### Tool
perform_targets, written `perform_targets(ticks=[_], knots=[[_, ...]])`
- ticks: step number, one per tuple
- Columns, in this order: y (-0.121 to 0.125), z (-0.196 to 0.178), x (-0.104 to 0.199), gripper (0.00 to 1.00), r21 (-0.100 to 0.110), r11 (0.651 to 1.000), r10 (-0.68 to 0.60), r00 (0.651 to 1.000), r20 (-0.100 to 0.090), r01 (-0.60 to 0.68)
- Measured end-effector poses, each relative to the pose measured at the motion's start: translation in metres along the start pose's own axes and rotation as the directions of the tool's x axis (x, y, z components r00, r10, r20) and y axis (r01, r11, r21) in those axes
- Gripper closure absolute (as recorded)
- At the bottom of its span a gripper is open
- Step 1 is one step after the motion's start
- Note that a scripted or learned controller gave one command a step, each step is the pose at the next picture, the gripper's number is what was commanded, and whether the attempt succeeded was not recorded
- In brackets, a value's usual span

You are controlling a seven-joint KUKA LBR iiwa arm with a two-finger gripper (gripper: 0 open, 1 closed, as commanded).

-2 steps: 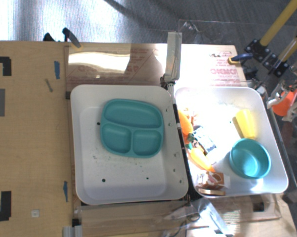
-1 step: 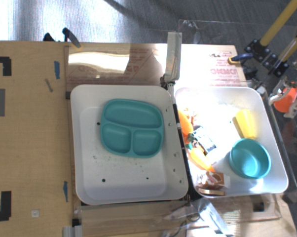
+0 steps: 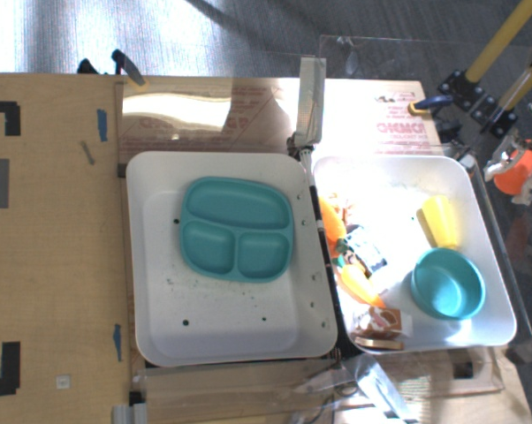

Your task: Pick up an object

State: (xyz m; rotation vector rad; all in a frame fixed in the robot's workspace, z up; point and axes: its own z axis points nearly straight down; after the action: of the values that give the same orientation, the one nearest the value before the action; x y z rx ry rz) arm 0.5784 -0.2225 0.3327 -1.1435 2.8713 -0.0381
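The left bin (image 3: 151, 325) carries a teal divided plate (image 3: 236, 228) near its middle. In the right bin (image 3: 500, 321), a teal bowl (image 3: 447, 283) sits toward the near right corner and a yellow block (image 3: 439, 220) lies just beyond it. Orange pieces (image 3: 333, 222) are jumbled along the left wall. The arm's orange band (image 3: 516, 170) shows past that bin's far right corner. I cannot tell whether the claw is open or closed.

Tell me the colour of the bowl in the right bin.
The bowl is teal blue, clearest in the camera view, near the bin's front right corner.
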Motion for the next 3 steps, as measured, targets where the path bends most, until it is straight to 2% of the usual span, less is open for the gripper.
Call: perform_targets(ticks=[2, 3], knots=[[-0.004, -0.024, -0.003, 1.0, 0.017, 1.0, 0.007, 1.0, 0.014, -0.008], [-0.046, 0.003, -0.05, 1.0, -0.043, 0.97, -0.242, 0.97, -0.021, 0.241]])
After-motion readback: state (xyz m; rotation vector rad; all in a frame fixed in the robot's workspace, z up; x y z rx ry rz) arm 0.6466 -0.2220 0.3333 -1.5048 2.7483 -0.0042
